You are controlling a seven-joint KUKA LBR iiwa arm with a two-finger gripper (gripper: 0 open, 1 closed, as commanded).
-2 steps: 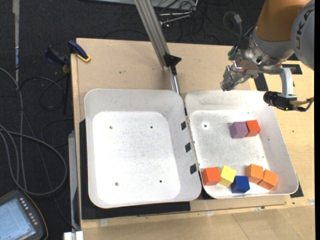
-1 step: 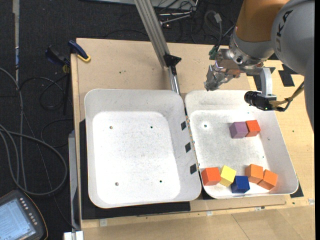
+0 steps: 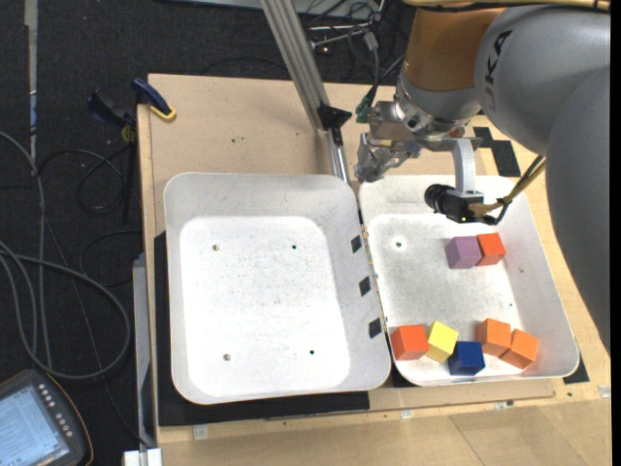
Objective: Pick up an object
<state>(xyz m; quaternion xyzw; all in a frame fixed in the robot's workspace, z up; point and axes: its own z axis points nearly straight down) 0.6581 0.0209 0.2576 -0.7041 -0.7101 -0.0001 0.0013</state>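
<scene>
The right bin (image 3: 543, 260) holds several small blocks. A purple block (image 3: 464, 251) touches an orange block (image 3: 491, 248) near the bin's middle. Along the front wall lie an orange block (image 3: 409, 341), a yellow block (image 3: 441, 340), a blue block (image 3: 467, 357) and two more orange blocks (image 3: 497, 334) (image 3: 523, 348). My gripper (image 3: 375, 161) hangs over the back left corner of the right bin, well away from all the blocks, under the orange-banded wrist. I see no block at its tip.
The left bin (image 3: 184, 260) lies beside the right one, their rims meeting at the centre. A slanted metal rail (image 3: 296, 47) runs down to the bins' back edge next to the gripper. A black cable fitting (image 3: 454, 202) hangs from the arm over the right bin's back.
</scene>
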